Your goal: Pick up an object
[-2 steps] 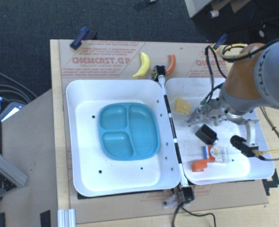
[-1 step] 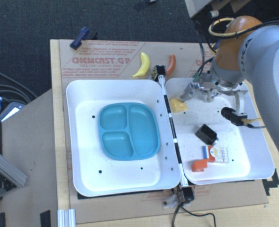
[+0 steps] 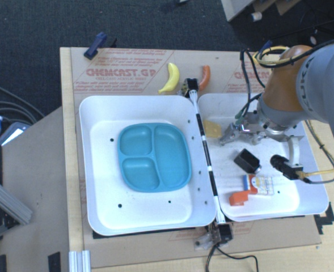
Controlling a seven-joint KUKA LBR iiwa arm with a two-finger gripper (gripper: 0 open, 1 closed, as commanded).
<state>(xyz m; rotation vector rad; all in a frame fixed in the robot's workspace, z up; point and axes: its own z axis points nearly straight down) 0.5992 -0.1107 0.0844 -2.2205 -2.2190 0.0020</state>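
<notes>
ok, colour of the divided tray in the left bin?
Light blue tray, clearest in the camera view.

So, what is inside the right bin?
In the right bin: a black block, an orange piece, a small packet, something yellowish. The arm covers its far part.

— Looking like a robotics lab. Sitting on dark carpet: a bench (image 3: 155,61) topped with board still wearing its printed protective film.

— Agreed. Seeing two white bins (image 3: 98,169) bolted side by side, cables (image 3: 8,103) trailing over the floor at left, wiring dangling off the bench front, aluminium extrusion (image 3: 8,200) lying at lower left.

— Also showing a grey-and-orange industrial arm (image 3: 303,84) reaching in over the right bin.
</notes>
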